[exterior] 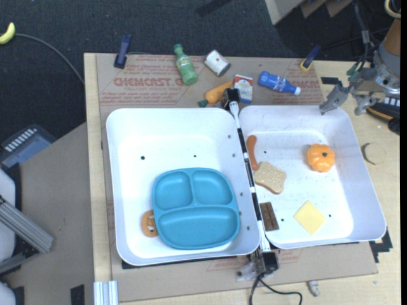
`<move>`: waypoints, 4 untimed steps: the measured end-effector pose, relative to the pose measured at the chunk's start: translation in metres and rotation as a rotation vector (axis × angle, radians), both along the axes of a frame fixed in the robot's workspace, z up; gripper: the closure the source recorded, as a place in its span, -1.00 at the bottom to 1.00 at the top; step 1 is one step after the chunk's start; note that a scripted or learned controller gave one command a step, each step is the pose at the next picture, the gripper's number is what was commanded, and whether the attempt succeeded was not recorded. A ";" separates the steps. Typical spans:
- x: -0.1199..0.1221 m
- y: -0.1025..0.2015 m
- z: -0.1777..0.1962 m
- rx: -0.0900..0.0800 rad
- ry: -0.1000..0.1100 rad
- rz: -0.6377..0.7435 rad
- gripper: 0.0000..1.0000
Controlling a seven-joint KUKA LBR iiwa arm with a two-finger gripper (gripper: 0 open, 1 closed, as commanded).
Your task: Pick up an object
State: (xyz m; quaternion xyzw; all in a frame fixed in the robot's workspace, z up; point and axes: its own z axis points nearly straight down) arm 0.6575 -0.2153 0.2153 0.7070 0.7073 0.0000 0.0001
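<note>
The right bin [356, 138] holds an orange pumpkin [320, 157], a slice of toast [269, 177], a reddish sausage [252, 152] along its left wall, a yellow cheese square [310, 217] and a brown chocolate bar [268, 216]. My gripper [343, 104] hovers over the far right corner of that bin, above and behind the pumpkin. Its fingers are spread open with nothing between them. In the left bin [127, 145] lies a blue divided plate [195, 207] with a small pretzel [149, 223] at its left edge.
Beyond the bins on the cardboard lie a green bottle [185, 65], a white can [217, 62], a blue bottle [278, 82], a carrot [217, 94] and a small carton [242, 88]. A black divider [245, 164] separates the bins.
</note>
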 end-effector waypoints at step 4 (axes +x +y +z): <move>-0.057 0.075 -0.131 0.002 0.002 0.001 1.00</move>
